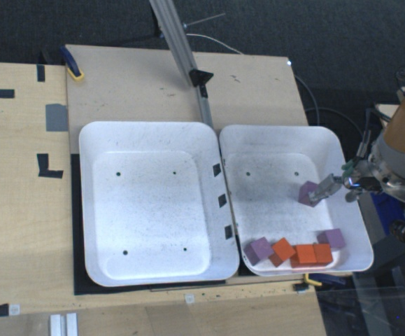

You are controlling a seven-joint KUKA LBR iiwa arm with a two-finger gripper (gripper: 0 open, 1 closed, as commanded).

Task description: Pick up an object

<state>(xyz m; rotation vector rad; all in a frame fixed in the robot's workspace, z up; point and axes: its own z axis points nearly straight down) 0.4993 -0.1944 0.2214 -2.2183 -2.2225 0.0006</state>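
A small purple block (305, 192) is at the right side of the right bin (272, 145), at the tip of my gripper (317, 192). The grey fingers (326, 185) reach in from the right and close on the block's right side. The arm's wrist (391, 161) hangs over the bin's right rim. Along the bin's front wall lie a purple block (259, 249), an orange block (282, 250), a red-orange block pair (311, 255) and another purple block (331, 239).
The left bin (94, 187) sits beside the right one, their rims touching. A slanted metal pole (175, 37) crosses the bench behind the bins. A blue and yellow clamp (73, 63) lies at the back left corner.
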